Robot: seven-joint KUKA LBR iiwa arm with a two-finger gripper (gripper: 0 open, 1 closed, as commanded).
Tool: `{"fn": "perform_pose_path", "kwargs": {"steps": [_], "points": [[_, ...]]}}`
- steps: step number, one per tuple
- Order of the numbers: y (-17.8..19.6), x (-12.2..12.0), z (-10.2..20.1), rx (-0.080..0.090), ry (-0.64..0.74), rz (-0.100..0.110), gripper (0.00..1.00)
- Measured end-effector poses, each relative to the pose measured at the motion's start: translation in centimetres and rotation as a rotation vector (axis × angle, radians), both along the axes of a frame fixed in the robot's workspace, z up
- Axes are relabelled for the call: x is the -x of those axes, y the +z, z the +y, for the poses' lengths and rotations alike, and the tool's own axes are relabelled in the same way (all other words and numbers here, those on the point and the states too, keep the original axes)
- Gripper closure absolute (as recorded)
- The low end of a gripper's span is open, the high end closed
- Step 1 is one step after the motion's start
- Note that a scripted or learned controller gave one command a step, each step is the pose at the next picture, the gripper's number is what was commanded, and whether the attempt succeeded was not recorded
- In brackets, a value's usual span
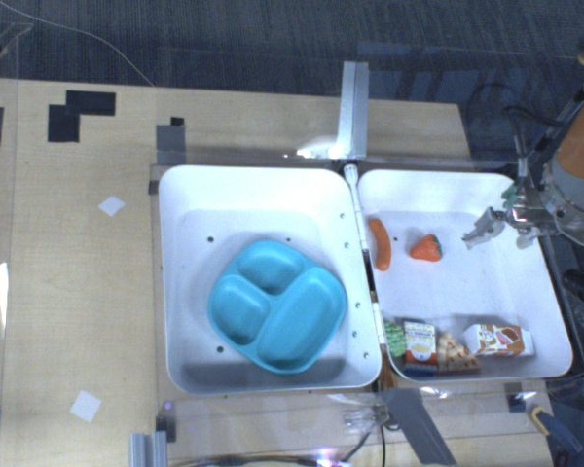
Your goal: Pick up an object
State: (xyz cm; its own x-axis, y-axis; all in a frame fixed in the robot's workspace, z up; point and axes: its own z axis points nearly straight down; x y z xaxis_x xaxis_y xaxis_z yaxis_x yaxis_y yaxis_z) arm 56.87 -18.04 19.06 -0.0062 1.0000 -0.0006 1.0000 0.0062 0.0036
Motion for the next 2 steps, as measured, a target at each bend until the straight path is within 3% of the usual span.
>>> {"fn": "perform_pose_path", "kwargs": {"steps": [1, 2], "points": [[-10.3, -7.4, 2.5, 0.001, -0.119, -0.004, 0.0], [-10.3, -6.1, 5.5, 0.001, 0.168, -0.004, 0.0]]}}
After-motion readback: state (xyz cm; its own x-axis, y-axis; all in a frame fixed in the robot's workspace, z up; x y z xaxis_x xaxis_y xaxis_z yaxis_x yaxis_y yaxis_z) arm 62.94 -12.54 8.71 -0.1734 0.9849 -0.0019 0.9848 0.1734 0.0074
